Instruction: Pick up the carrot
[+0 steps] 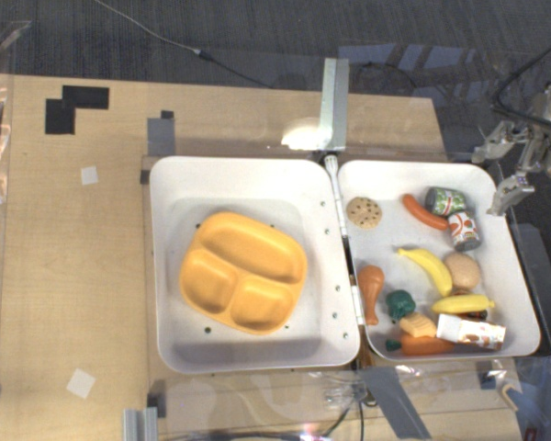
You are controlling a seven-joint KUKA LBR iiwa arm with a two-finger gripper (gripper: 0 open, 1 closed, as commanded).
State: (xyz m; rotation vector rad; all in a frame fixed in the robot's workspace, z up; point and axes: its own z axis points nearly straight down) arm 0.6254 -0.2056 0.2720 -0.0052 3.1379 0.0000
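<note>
Where the bench [92, 274] spreads widest, its pale wood carries two shallow white bins pressed edge to edge. Left bin [170, 246] holds a yellow divided plate [243, 271], turned a little askew and sitting roughly in the middle. Right bin [519, 288] is crowded with toy food, and its lower rim partly hides what lies against it.

Along that lower edge lies the carrot [427, 345], an orange shape lying flat; a white tube [470, 332] lies across its right end and a small yellow block [418, 326] touches its top, so only part of its length shows and its tip is hard to make out. Just above the tube is a short yellow banana [463, 303], and above that a tan potato-like lump [462, 271]. A second, curved banana [424, 267] lies to the left of the lump. Near the bin's left wall a drumstick [372, 290] stands lengthwise, with a dark green broccoli piece [401, 302] just beside it. Toward the top sit a cookie [364, 212], a red sausage [425, 212], a green packet [445, 199] and a small can [464, 231], whose labels are too small to read.

At the right edge, the gripper [516, 168] hovers over the right bin's upper right corner, well apart from the carrot. It is partly cut off, and whether it is spread or closed I cannot tell; nothing is seen in it.
</note>
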